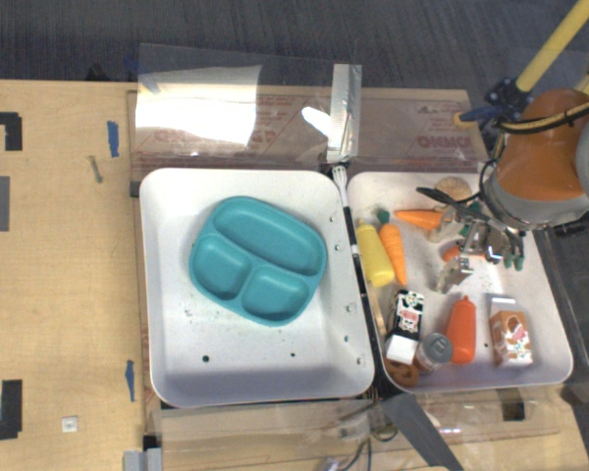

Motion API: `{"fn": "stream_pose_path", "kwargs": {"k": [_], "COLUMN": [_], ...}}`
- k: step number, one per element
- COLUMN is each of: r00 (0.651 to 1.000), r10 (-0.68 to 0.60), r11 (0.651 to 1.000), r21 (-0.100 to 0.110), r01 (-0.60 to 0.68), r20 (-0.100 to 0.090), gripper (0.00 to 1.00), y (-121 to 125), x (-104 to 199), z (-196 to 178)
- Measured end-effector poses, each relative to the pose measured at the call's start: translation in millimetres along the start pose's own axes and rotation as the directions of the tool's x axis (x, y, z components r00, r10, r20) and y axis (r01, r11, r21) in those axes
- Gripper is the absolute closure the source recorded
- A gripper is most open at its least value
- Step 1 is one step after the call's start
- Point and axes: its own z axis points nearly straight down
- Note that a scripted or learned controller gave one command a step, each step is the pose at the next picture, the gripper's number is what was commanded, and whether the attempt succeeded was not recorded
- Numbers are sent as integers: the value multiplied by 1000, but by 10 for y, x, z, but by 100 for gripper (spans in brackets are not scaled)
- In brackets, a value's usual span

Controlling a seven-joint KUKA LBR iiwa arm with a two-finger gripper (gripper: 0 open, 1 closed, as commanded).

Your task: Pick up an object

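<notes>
Camera view: two white bins side by side; left bin (167, 351) has a teal divided plate (258, 259) sitting approx in its middle, right bin (555, 351) is full of toy food. Gripper (479, 246) hangs over the upper middle of the right bin, w/ the orange-banded arm (540, 160) coming in from the right; can't tell whether the pincer is apart or together, the metal bits blur into clutter. Nearest likely pick is the orange carrot (419, 220) just left of the gripper, upper part of right bin, long axis roughly left-right, thick end twd the gripper, tip twd the bin divider. Prob light hard plastic, stiff, a bit slick and tapered, so best to take it across the thick mid-body, jaws square to the long axis, not at the tip. Others: yellow corn-like piece (375, 254) and a second carrot (396, 253) lie side by side, both running top-to-bottom near the divider; red bottle (461, 329), milk carton (406, 326) and a small box (510, 334) lie lower down, well apart from the gripper
</notes>
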Motion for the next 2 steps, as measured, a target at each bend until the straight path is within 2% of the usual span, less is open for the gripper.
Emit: {"fn": "stream_pose_path", "kwargs": {"k": [1,2], "r00": [995,962], "r10": [104,272], "r11": [995,962], "r21": [1,2], "r01": [-104,-272], "r20": [-1,0], "gripper": [0,0], "y": [-27,90], "x": [81,132], "z": [-2,-3]}}
